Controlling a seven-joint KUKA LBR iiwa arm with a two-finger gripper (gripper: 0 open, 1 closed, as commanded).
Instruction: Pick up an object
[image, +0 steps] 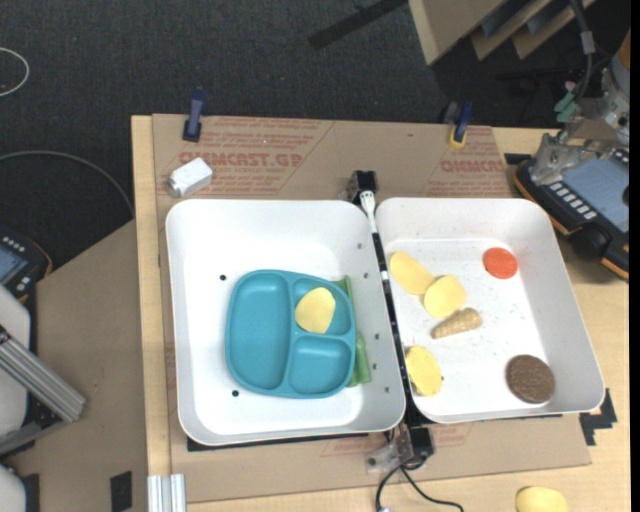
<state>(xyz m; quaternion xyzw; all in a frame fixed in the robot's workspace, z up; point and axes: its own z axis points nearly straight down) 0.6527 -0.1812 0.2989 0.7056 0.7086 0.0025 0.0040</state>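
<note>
The right bin (560, 300) holds several small items. Two yellow pieces (409, 271) (445, 295) lie close together near its left wall, and a third yellow piece (424, 370) sits near the front left corner. A tan cone-shaped piece (456, 322) lies in the middle. An orange disc (501, 263) sits toward the back right and a brown disc (529, 378) at the front right. In the left bin (190, 300) a teal divided plate (262, 335) carries one yellow piece (316, 310) in its upper right compartment. A green strip (358, 350) shows along the plate's right edge.
Both bins rest on a cardboard sheet (300, 155). A small white block (190, 177) lies on it at the back left, and two blue clamps (193, 115) (460, 123) hold its far edge. A yellow object (540, 498) lies outside the bins at the front right. Electronic gear (585, 190) stands at the back right.
</note>
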